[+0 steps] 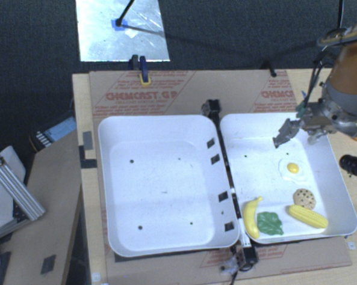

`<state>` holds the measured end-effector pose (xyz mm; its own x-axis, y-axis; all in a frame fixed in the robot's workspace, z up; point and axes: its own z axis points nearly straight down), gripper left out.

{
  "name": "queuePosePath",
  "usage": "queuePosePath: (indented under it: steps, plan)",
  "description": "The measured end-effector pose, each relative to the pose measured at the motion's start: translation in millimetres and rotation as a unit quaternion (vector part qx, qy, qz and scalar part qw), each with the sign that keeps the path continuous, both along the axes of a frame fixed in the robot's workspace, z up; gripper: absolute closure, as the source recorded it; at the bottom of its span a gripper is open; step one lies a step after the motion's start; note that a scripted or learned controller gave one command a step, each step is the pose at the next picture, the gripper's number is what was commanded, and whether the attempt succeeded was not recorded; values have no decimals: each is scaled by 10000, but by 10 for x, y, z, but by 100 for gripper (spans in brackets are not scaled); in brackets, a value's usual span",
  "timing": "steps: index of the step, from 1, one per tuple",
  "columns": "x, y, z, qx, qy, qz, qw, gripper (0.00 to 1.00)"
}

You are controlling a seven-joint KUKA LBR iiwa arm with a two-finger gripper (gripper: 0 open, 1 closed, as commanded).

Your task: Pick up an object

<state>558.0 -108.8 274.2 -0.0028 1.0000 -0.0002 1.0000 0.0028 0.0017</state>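
Fried egg [292, 168] is sitting just below the gripper [284, 133].
We're seeing banana [251, 217], cookie [304, 198] and corn [308, 216] lying farther below it; finger state: can't tell.

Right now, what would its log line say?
gripper: above right bin, holding nothing | fried egg, cookie, corn, banana, green leaf: untouched
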Motion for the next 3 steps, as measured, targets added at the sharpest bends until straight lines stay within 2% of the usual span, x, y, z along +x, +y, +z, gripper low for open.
queuePosePath:
  steps: [1,2,3]
  plan:
    - [-116,532,2020,-3,-103,30,9999,0]
    - [-727,863,2664,7,-53,23,10000,0]
    - [-707,848,2731,-2,-31,31,10000,100]
